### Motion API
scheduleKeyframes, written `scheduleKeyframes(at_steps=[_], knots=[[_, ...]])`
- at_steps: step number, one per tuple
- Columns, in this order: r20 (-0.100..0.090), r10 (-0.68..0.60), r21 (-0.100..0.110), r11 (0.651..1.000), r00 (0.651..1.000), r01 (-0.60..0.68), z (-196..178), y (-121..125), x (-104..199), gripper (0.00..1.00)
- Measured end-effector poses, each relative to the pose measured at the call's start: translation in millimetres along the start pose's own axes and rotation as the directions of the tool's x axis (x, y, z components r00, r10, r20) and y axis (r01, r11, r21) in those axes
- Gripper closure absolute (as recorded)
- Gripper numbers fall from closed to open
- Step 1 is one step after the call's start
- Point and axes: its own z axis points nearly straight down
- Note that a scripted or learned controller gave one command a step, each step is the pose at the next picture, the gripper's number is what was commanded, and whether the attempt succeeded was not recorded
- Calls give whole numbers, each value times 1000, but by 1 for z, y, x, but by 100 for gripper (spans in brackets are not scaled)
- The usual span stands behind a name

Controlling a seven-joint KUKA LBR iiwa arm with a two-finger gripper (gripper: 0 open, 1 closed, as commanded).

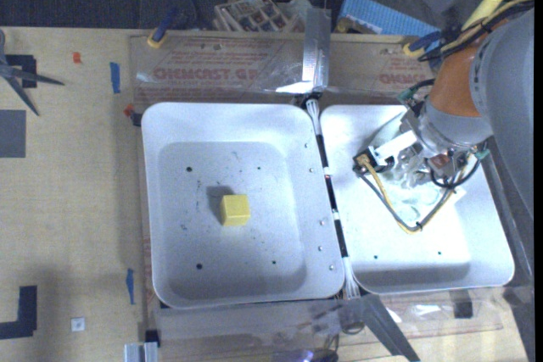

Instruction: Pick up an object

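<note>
My gripper (413, 174) hangs low over the right bin (475, 263), near its upper part, with yellow and black cables looping around it. I cannot tell how my hand stands, because my wrist and the cables cover it, and I see nothing held there. The yellow block (236, 209) lies alone in the left bin (170, 131), near the middle of its floor, well apart from me. Both bins sit side by side on a pale wooden bench (68, 208). Behind the bins lies a clear plastic sheet (221, 72) with red letters, and further back a dark floor with boxes and cables.
</note>
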Motion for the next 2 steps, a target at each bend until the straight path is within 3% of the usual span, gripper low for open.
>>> scheduleKeyframes(at_steps=[1, 2], knots=[[-3, 262, -3, 965, 965, -263, -52, -10, 23, 100], [1, -59, 1, 998, 998, 59, -23, -7, -5, 100]])
